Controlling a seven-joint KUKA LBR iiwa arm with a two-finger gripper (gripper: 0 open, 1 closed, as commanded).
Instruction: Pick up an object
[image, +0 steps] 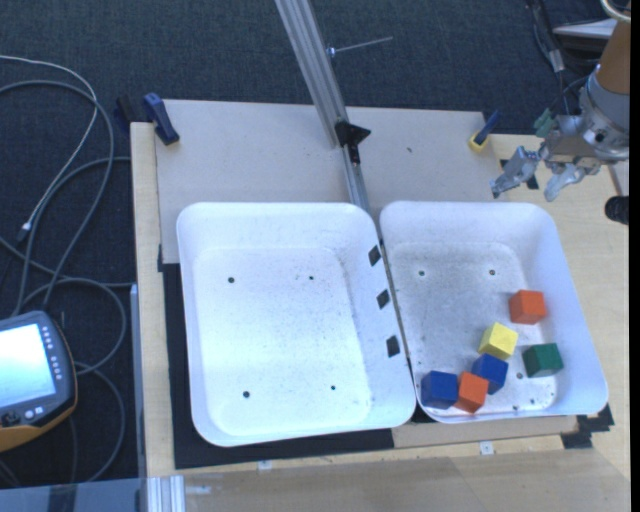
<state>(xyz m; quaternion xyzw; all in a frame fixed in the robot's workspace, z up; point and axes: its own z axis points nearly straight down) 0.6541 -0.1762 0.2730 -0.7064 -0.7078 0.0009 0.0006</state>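
Several small blocks lie in the right bin (560, 260), toward its near right corner. An orange block (527, 306) sits farthest back, with a yellow block (498, 341) and a green block (541, 359) nearer. In front of them are two blue blocks (489, 371) (438, 387) with a second orange block (472, 391) between them. My gripper (538, 176) hangs above the far right rim of that bin, well behind the blocks. Its fingers are spread apart with nothing between them.
The left bin (200, 240) adjoins the right one. An aluminium post (318, 75) slants up from between the bins at the back. Blue clamps (160, 117) (484, 130) sit at the board's far corners. A handheld pendant (30, 380) lies off the bench at left.
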